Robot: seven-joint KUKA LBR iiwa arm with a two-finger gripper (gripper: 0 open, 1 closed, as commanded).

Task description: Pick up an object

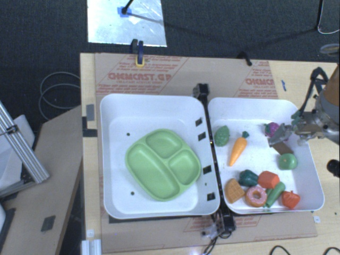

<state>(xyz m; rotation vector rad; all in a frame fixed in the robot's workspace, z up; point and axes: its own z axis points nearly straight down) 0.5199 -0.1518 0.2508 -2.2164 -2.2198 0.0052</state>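
Approach step: gripper (280, 137) low in right bin (255, 106), claw state unclear, near purple toy (272, 128); next, descend and close

Two white bins (154, 108) sit side by side. The left one holds one green divided plate (162, 164); the right one holds about ten toy foods (238, 149), including one carrot.

Plastic bins, plastic toys, cardboard under them.
Bins (159, 108) smooth white; plate (162, 164) matt green plastic; carrot (238, 149) glossy; board (175, 73) printed, rough; foil sheet (125, 15) shiny.
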